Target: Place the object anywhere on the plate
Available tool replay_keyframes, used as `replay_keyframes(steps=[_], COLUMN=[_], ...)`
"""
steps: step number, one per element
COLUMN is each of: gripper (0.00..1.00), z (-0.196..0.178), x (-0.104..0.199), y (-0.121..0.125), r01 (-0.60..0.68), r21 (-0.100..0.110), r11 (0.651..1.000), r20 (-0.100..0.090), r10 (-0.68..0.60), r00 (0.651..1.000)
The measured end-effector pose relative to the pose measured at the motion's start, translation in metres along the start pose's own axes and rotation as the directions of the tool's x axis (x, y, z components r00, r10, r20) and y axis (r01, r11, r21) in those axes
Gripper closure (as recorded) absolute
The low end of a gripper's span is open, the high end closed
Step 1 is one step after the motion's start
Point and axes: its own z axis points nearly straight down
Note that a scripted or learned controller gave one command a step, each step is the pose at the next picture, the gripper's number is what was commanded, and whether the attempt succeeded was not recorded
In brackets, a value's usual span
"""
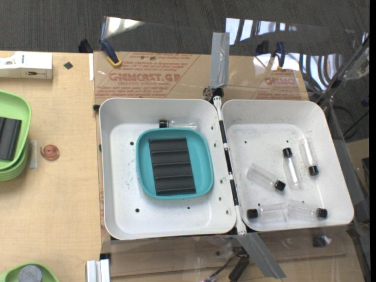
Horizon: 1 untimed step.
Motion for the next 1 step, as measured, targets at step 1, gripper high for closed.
replay_keyframes(steps=[1], gripper=[0.00], z=[-0.0400], x=[0.0187], y=[0.0369], r01=[-0.171], r21=[0.001], r11=[0.985], r20=[0.000], r10=[0.171], r00=[0.985])
